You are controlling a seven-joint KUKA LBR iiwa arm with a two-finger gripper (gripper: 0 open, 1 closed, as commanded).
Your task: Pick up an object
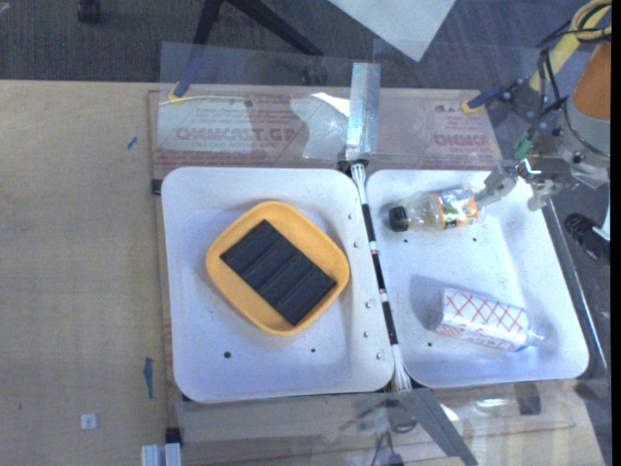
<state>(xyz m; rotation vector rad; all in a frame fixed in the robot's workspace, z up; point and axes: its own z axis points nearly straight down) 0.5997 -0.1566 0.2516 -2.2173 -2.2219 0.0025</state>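
Lying just inward of the gripper (516,184), a small clear plastic bottle (435,212) with a black cap and an orange label rests on its side along the far part of the right bin (558,289), its base end toward the gripper and its cap pointing away toward the divider. One metal finger appears to reach down close to the bottle's base; contact cannot be made out. The two fingers stand apart, nothing between them. Nearer the camera than the gripper, well apart from it, a white tube (483,320) with a red crosshatch pattern lies on its side in the same bin. Across the divider, far from the gripper, the left bin (194,357) holds an orange-yellow dish (277,265) carrying a dark ribbed insert. Behind both bins a clear panel (291,129) with red lettering lies on the bench. The arm (592,95) enters from the right, its orange band at the frame edge, the wrist hanging over the right bin's far right corner.
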